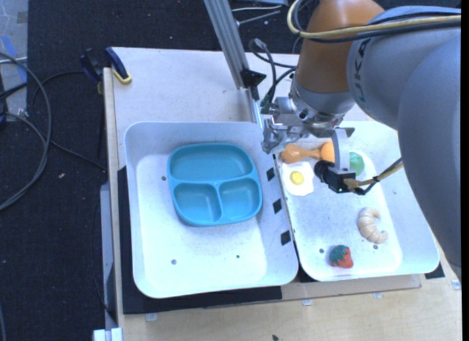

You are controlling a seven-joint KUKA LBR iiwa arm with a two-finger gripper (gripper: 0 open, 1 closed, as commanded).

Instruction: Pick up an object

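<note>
We can read only part of the grey lettering on the arm (366, 53). The tool (272, 136) hangs over the right bin's (414, 255) far left corner; we cannot tell whether it is open or closed. Just beside it a drumstick (295, 154) lies crosswise, its rounded end toward the left bin (146, 259). A fried egg (297, 180) is near it, and a croissant (371, 226) and a strawberry (340, 257) are well apart.

1. Bright, even light falls from above; the left bin (212, 259) and the right bin (410, 237) come close to washing out, as does the pale surface (176, 83) behind them
2. Shadows are soft and faint, with a thin one along the blue tray (215, 183)
3. A dull sheen sits on the orange band (333, 31)
4. The dark floor (51, 185) loses detail
5. The picture is a little soft and grainy, and the arm (418, 61) nearest the camera is softest
</note>
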